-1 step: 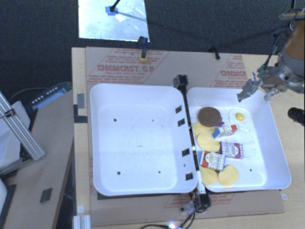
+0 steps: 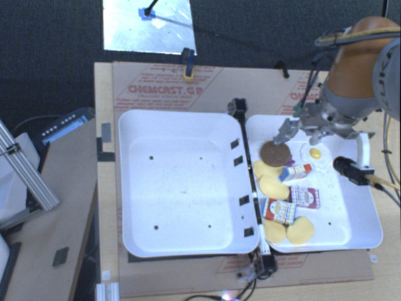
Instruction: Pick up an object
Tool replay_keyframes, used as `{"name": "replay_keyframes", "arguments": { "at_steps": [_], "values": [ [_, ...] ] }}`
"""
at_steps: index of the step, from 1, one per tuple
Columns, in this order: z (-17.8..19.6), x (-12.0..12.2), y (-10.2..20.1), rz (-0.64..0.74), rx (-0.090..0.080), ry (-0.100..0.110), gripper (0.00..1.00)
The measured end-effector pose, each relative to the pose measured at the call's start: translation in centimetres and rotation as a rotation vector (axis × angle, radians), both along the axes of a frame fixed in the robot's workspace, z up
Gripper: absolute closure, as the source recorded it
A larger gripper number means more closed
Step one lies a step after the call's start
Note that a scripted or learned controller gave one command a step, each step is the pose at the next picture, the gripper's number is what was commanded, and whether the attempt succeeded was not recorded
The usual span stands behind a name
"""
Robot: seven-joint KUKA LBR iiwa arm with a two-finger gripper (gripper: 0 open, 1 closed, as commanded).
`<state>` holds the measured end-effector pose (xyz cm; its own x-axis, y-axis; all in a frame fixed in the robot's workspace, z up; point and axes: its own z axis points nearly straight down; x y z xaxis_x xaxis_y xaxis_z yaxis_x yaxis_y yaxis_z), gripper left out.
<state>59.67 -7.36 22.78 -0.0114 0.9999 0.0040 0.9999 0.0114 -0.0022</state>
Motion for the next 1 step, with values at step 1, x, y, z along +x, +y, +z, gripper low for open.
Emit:
{"name": "replay_keyframes", "arguments": {
  "at_steps": [1],
  "values": [
    [-4.61, -2.37, 6.65, -0.001, 0.0, 0.002, 0.0]
  ]
}}
